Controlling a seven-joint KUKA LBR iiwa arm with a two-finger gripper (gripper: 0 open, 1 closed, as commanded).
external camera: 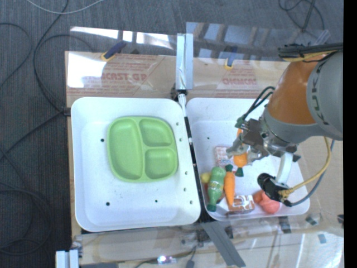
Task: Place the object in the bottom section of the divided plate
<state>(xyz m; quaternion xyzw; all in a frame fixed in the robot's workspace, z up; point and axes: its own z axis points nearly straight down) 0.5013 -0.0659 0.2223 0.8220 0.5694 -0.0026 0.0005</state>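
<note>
Orange toy piece (240, 159) sits between the gripper (242, 152) fingers, clamped, above the right bin (206, 121). Pickup looks done. Next comes carrying it left to the green divided plate (125, 149) and its bottom section.

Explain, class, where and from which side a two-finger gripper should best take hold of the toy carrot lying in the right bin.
Probably mid-body, from above. The carrot lies flat, its long axis running up-down in the picture, with the green vegetable tight on its left; fingers closing across its narrow width need room there. Its tapered lower end offers less hold.
</note>
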